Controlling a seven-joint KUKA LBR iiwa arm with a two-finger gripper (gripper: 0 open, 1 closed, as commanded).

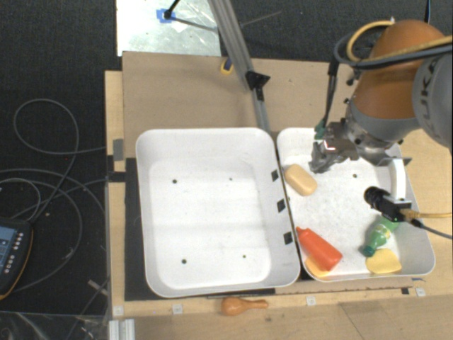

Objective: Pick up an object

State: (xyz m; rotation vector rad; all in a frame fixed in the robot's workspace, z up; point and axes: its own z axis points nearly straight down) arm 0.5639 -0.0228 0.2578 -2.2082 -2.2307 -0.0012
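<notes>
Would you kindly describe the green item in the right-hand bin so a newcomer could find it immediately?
Start at the right bin and go to its near right corner. There the small green bottle lies just above a yellow piece. It is the one green thing among tan, orange and yellow neighbours.

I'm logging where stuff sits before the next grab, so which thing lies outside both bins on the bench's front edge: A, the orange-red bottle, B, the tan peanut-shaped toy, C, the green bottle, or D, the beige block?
B: the tan peanut-shaped toy lies on the bench below the left bin, while the others sit in the right bin.
</notes>
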